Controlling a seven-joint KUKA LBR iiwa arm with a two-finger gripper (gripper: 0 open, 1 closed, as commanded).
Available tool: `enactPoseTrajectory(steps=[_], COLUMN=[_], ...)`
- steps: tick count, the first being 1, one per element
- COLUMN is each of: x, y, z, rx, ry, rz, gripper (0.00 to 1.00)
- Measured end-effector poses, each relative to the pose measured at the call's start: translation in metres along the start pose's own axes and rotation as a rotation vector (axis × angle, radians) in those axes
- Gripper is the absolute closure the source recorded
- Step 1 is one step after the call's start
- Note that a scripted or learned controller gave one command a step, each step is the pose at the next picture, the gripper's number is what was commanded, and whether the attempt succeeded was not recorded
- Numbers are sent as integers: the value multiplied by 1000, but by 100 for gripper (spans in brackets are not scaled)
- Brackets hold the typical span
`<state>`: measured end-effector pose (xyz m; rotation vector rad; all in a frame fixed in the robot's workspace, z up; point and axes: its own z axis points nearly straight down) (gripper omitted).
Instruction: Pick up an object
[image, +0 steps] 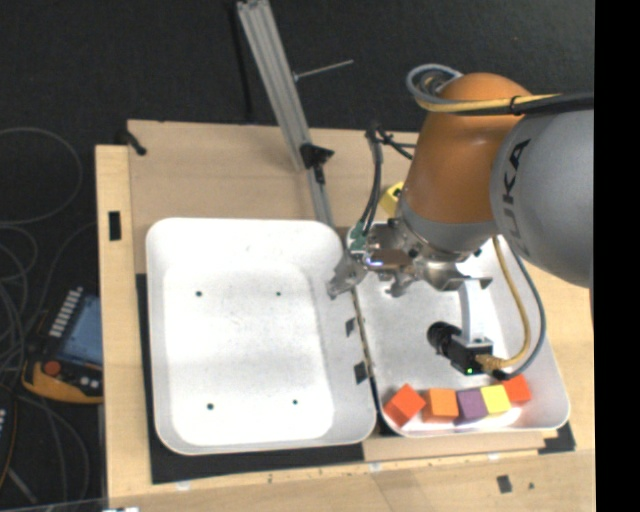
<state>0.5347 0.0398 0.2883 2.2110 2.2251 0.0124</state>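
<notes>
Five blocks (458, 402) lay at five o'clock; gripper (385, 262) hovered, grip state unclear, needing descent.

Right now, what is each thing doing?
arm: reaching over the right bin.
orange block: lying in the right bin, near its front edge.
purple block: lying in the row of blocks.
yellow block: lying beside the purple block.

You can't make out the gripper (385, 262) under the arm's orange band (462, 150), which also covers much of the right bin (545, 415). The grey arm (550, 190) is cut off at the right edge.
</notes>
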Motion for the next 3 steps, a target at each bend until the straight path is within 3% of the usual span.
enactPoseTrajectory(steps=[1, 2, 3], x=[0, 4, -13], y=[-49, 11, -4], z=[-113, 42, -46], rx=[-3, 15, -1], ry=[-1, -4, -2], rz=[1, 8, 7], gripper=[0, 0, 0])
